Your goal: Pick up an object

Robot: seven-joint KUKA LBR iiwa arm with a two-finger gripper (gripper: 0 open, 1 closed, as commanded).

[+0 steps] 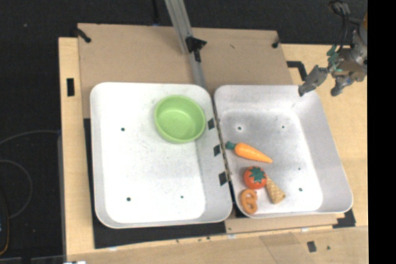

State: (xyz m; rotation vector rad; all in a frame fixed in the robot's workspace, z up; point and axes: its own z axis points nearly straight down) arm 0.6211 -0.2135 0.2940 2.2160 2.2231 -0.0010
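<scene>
Green bowl in white left bin. White right bin: orange carrot, red tomato with green top, tan cone, orange-brown pretzel. Bench light wood.

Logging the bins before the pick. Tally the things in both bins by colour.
Green: 1, the bowl in the left bin
Orange: 2, the carrot and the pretzel in the right bin
Red: 1, the tomato
Tan: 1, the cone
Total: 5
</scene>
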